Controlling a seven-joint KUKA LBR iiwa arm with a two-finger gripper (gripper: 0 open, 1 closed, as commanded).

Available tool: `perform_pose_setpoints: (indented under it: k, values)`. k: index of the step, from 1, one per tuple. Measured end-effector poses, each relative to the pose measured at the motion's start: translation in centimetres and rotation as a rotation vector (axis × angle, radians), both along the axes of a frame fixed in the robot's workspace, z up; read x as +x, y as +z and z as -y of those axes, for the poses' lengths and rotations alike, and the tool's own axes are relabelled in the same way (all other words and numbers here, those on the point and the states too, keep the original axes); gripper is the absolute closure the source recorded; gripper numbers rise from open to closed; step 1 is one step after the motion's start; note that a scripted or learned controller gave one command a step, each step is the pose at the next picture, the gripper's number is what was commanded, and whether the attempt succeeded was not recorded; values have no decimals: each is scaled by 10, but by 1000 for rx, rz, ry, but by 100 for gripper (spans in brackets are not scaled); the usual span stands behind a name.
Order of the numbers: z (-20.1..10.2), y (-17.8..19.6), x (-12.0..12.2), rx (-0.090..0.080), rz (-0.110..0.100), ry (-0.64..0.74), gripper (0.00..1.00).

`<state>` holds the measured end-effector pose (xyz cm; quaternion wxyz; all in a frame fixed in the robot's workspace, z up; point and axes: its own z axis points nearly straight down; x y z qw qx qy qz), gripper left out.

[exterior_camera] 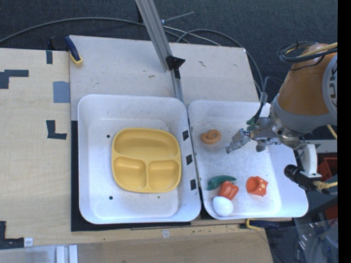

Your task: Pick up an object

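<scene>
Right of centre in the camera view, the arm's two-finger gripper hangs over the right-hand shallow white bin; whether its fingers are spread or closed I cannot tell. Nearest it, just to the left, lies a small brown ring-shaped toy doughnut, probably light and rigid plastic, best pinched across its outer rim. Lower in that bin sit a white egg, likely slippery, a red pepper with a green stalk and a red-orange block. The left bin holds a yellow divided plastic tray
</scene>
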<state>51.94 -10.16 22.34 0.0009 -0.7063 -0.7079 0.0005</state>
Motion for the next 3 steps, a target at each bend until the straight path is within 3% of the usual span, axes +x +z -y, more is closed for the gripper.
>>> perform_pose_setpoints:
  k: [1,3]
  values:
    - [0,0,0,0,0,0,0]
    - [-13,-116,-11,1,-7,0,0]
